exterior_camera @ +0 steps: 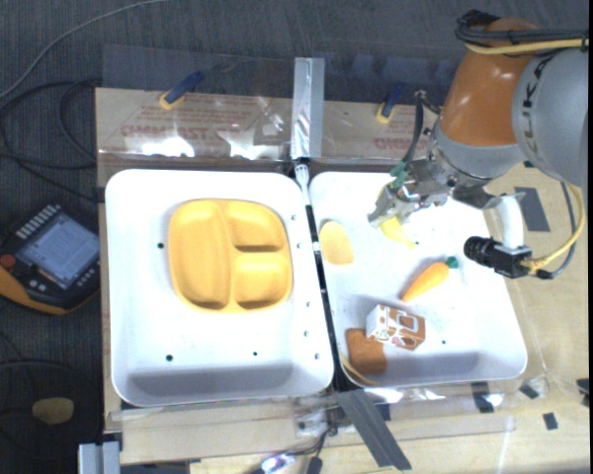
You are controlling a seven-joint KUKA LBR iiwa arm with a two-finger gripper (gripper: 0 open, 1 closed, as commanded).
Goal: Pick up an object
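Two Bins, One Claw Low Over a Yellow Piece

Several small objects lie in the right bin (474, 358). A small yellow piece (395, 231) sits at about eleven o'clock in that bin, just under the claw (396, 203), touching or nearly touching its tips. Whether the claw is clenched, released or gripping the piece cannot be told from this slanted view.

A toy carrot (427, 278) with a green tip lies near the bin's centre, tilted toward two o'clock. At about nine o'clock of it, a pale yellow oval piece (336, 242) rests beside the bin's left wall. A small white carton with brown print (395, 327) sits at six o'clock of the carrot, and a brown bread-like piece (365, 351) lies just beside the carton at its eight o'clock side.

Over at nine o'clock, the left bin (138, 354) holds a yellow divided tray (229, 254).

From three o'clock, the grey arm with its orange band (489, 92) reaches in. Blue-and-yellow clamps (180, 89) pin a clear sheet at the table's twelve o'clock edge. A handheld control pendant (42, 257) lies on the dark floor at nine o'clock.
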